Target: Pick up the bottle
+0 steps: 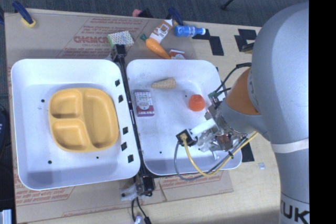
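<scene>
Two bins side by side; bottle [189, 31] lying on bench beyond right bin [157, 157], well apart from gripper [210, 140] low in that bin's near right corner. Finger spread: cannot tell. Between them: orange ball [196, 103], cone [164, 83], red card [143, 103]; carrot [157, 48] beside bottle; yellow tray [84, 118] in left bin [26, 165].

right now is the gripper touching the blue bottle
Apart. The camera view shows the gripper low inside the right bin, while the blue bottle lies outside on the bench beyond the bin's far rim.
</scene>
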`<state>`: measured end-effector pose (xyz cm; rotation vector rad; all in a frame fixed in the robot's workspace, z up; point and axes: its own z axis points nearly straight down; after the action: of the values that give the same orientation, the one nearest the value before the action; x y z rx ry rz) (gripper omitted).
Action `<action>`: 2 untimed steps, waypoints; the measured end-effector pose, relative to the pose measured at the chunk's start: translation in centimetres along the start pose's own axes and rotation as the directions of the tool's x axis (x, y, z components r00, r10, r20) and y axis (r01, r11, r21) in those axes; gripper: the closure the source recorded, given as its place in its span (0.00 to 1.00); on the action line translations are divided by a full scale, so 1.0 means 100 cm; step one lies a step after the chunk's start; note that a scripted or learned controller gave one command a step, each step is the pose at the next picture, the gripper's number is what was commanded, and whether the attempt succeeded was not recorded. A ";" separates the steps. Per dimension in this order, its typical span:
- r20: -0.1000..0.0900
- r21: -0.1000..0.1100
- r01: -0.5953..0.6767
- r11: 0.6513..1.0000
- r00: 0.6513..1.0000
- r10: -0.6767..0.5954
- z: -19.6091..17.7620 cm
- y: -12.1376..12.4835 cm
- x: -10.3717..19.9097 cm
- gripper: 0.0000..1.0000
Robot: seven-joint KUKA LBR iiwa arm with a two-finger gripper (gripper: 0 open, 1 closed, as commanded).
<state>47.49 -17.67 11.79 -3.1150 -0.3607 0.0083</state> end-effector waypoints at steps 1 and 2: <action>-0.002 -0.001 0.020 1.000 1.000 -0.020 -0.073 -0.010 0.003 1.00; -0.003 -0.002 -0.023 1.000 1.000 0.023 -0.086 -0.012 0.004 1.00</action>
<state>47.63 -16.41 20.35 -3.1209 -0.3251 0.0036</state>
